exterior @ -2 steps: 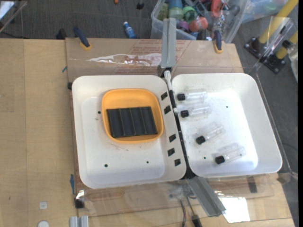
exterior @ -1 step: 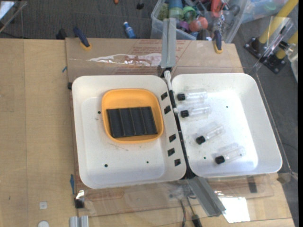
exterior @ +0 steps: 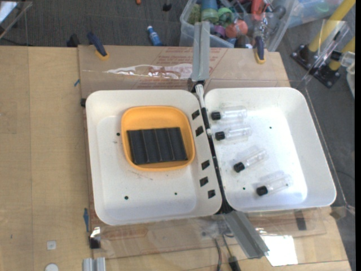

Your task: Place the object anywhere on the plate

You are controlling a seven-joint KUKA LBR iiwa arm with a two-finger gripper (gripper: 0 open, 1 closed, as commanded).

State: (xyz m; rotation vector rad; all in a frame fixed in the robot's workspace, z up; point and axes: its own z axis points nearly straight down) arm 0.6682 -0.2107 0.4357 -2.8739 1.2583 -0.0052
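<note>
How the pincer stands cannot be told, so places here are given by the bins.

The bench [exterior: 39, 151] bears a sheet of cardboard [exterior: 135, 61], and two white bins sit on it side by side. The left bin [exterior: 107, 196] holds an orange plate [exterior: 131, 123], set toward the bin's far half. A black ribbed block [exterior: 157, 145] lies flat on the plate, inside its rim, nearer the plate's near edge.

The right bin [exterior: 304, 151] holds four clear vials with black caps, all lying on their sides and apart from one another. The first vial [exterior: 228, 114] and the second vial [exterior: 232, 134] lie near the bin's left wall, caps toward it. The third vial [exterior: 249, 159] lies tilted near the middle. The fourth vial [exterior: 272, 183] lies closest to the near wall.

Small black clips [exterior: 204, 165] run along the seam where the bins meet. A grey bar [exterior: 200, 49] stands at the seam's far end. Beyond the bench, a clear tub [exterior: 282, 16] is packed with coloured toys.
</note>
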